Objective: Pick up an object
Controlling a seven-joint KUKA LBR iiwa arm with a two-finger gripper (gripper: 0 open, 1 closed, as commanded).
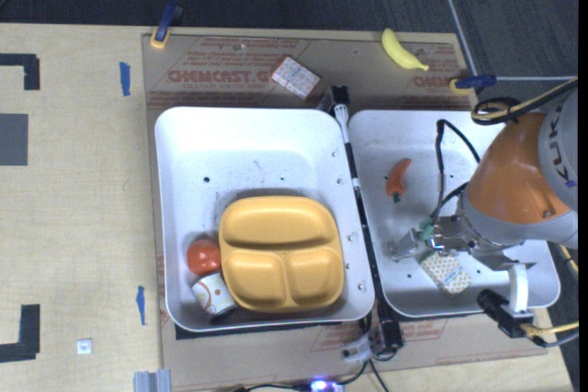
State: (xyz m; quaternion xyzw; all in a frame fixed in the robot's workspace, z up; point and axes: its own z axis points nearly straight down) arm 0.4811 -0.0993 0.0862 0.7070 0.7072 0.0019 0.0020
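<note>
**Arm low over the right bin, gripper beside a patterned block**

At the left of the frame lies bare wooden bench (73, 225) with black marks and blue tape strips. The left bin (184, 142) holds a yellow sectioned tray (280, 251) in its lower half; tucked against the tray's lower left edge are a red-orange ball (202, 256) and a small white-and-orange object (212, 293). Above the bins, on the brown board, a small patterned card (295, 76) lies near centre and a yellow banana (402, 50) toward upper right. In the right bin (386, 142), an orange carrot-like piece (398, 178) sits in the upper middle. Lower down, the gripper (424, 239) reaches in from the right; whether its fingers are apart or together, I cannot tell. A white dotted block (446, 271) lies just beside it, lower right.
</note>
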